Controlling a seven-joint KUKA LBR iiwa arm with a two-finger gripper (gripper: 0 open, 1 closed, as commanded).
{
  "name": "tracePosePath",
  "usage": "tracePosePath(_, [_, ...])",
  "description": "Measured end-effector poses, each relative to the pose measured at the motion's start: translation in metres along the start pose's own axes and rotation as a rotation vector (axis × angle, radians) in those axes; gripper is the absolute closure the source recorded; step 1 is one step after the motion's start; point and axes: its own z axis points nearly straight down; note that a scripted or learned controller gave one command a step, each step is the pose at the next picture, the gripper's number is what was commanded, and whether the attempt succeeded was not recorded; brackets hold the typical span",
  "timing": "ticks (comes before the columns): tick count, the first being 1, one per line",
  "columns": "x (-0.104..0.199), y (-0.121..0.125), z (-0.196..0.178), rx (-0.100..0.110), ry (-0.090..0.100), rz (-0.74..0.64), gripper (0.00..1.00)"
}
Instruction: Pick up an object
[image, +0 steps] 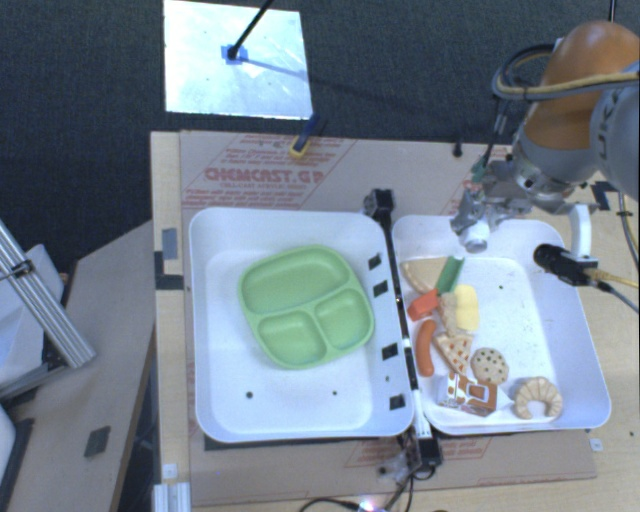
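My gripper (474, 232) hangs over the far left corner of the right bin (565, 330), above and slightly behind the toy food. Below it lie a green pickle (451, 274), a tan bread wedge (423, 272), a red piece (423, 304), a yellow corn cob (463, 308), a sausage (426, 347), a pizza slice (454, 352), a cookie (489, 365), a croissant (537, 397) and a small printed pack (470, 395). Nothing shows between the fingers.
The left bin (215, 400) holds a green divided plate (304, 305). A black divider with clips (393, 300) runs between the bins. The arm's orange band (580, 75) and cables rise at the upper right. A black cable fitting (560, 262) overhangs the right bin's far side.
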Motion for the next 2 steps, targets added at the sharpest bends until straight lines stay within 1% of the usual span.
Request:
tracePosePath(1, [0.051,-0.002,0.011,0.000,0.001,-0.001,1.00])
tracePosePath(2, [0.097,-0.004,0.005,-0.002,0.000,0.000,1.00])
